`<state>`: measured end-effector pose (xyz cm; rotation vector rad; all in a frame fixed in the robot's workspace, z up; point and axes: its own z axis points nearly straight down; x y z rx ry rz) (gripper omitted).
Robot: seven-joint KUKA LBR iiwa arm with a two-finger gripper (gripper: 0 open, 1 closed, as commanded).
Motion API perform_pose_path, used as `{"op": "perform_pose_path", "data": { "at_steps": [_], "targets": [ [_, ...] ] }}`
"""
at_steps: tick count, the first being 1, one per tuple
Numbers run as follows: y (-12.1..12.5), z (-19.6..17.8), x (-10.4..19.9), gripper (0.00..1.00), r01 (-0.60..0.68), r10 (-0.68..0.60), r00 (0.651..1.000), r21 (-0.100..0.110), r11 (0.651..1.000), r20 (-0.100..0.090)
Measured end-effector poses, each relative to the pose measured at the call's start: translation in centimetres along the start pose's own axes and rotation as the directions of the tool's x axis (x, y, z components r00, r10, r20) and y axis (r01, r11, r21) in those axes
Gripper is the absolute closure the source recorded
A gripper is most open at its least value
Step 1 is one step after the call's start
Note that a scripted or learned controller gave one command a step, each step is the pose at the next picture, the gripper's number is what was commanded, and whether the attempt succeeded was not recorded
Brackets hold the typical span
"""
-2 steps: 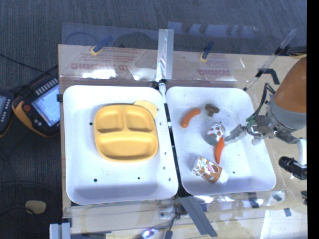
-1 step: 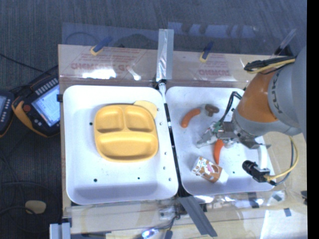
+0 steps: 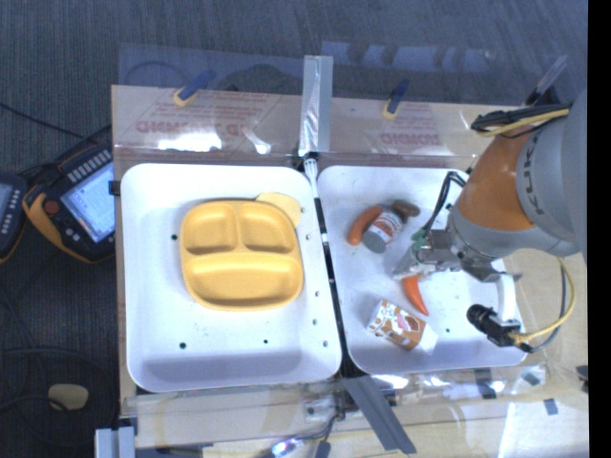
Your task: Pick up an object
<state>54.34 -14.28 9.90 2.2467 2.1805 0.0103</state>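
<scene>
Both bins point(image 3: 143, 351) were white. The tray point(image 3: 242, 255) was yellow. At three o'clock from it lay an orange sausage point(image 3: 363, 224), a brown can point(image 3: 385, 227) with an orange and white label, an orange carrot point(image 3: 415, 295), and an orange and white packet point(image 3: 399, 324).

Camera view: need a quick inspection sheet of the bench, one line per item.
Surface: two white bins side by side, left bin and right bin, on a bench.
Job's things: in the right bin, a hot dog touching a small can, a carrot, a snack packet.
Clutter: yellow divided tray in the left bin, a pale flat piece at its far edge.
Grippers: gripper low over the right bin, just above the carrot; finger state unclear.
Cables: yellow and black cables along the arm.
Surroundings: handheld pendant on dark floor, left.
</scene>
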Motion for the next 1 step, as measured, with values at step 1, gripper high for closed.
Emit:
{"op": "perform_pose_path", "data": {
  "at_steps": [1],
  "targets": [
    [1.75, -8.42, 6.57, 1.0, -0.085, 0.085, 0.996, 0.015, 0.996, 0.0]
  ]
}}
